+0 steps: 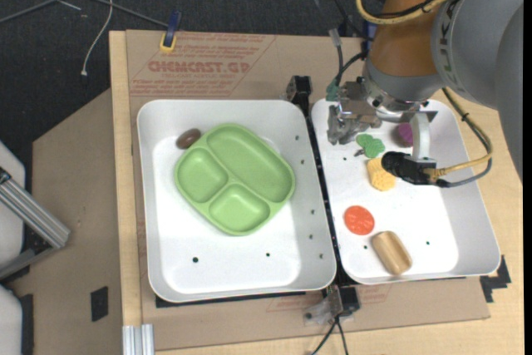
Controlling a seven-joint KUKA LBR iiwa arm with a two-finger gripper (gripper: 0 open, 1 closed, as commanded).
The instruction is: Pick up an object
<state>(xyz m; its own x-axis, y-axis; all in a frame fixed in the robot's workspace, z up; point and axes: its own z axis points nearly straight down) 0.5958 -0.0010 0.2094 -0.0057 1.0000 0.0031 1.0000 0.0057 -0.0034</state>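
My gripper (341, 129) hangs over the upper left part of the right bin (465, 258), close to the divider between the bins. Just to its right lie a green piece (371, 146) and a purple piece (404, 131). A yellow piece (381, 175) sits below them, partly under a black part of the arm. Nearer the front lie an orange-red disc (359, 219) and a tan cylinder (391, 252). Nothing shows held in the gripper.
The left bin (166, 262) holds a green divided plate (235, 177) and a small brown object (189, 138) at its upper left. The arm's grey and orange body (416, 21) overhangs the back of the right bin. A yellow-black cable (461, 170) loops over that bin's right side.
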